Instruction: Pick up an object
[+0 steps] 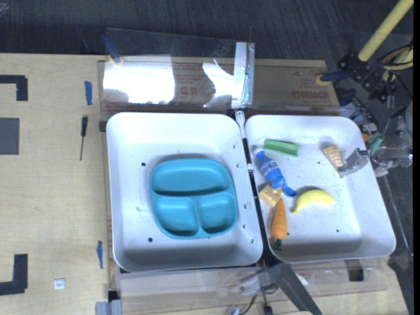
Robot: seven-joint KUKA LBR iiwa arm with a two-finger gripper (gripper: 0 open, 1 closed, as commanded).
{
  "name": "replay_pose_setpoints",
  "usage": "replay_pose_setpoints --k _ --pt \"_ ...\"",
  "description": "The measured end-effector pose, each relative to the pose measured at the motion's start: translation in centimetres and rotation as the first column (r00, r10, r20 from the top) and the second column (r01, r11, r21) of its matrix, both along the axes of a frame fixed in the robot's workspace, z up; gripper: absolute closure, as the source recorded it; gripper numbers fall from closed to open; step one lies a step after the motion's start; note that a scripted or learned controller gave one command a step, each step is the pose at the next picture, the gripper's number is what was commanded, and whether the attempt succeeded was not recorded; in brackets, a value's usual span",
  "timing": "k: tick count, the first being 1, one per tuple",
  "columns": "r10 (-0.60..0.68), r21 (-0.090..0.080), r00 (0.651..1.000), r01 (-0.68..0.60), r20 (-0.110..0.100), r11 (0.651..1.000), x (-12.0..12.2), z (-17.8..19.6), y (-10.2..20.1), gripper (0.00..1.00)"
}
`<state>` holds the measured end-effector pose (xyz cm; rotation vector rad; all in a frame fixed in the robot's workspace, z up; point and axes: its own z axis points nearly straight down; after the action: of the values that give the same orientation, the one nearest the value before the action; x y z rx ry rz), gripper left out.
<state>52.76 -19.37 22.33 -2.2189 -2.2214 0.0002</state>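
**Ana:** Beside the blue divided tray [192, 196], which sits in the left bin [125, 143], what do you see in the right bin [374, 231]?

**Ben:** Nearest the tray, a blue bottle [269, 170] lies along the bin's left wall, with a tan block [269, 195] just below it and a carrot [279, 221] below that. A banana [313, 199] lies farther from the tray, near the carrot's top. A green piece [281, 147] rests above the bottle, and a tan ridged piece [333, 155] sits farther right again.

**Ana:** And the gripper [353, 163]?

**Ben:** Farthest from the tray, at the right bin's right rim, just beside the ridged piece. Whether its fingers are spread or closed, I cannot tell.
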Motion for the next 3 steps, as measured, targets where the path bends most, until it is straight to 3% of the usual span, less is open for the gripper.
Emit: replay_pose_setpoints --k 1,2,3 --pt "-0.027 0.002 1.000 0.027 -0.008 1.000 4.9 -10.5 -1.5 0.00" --pt "-0.324 0.013 0.946 0.324 0.002 0.946 5.8 -13.5 -0.2 0.00" --pt "-0.322 0.005 0.947 0.322 0.007 0.947 5.8 -12.4 -0.5 1.00"
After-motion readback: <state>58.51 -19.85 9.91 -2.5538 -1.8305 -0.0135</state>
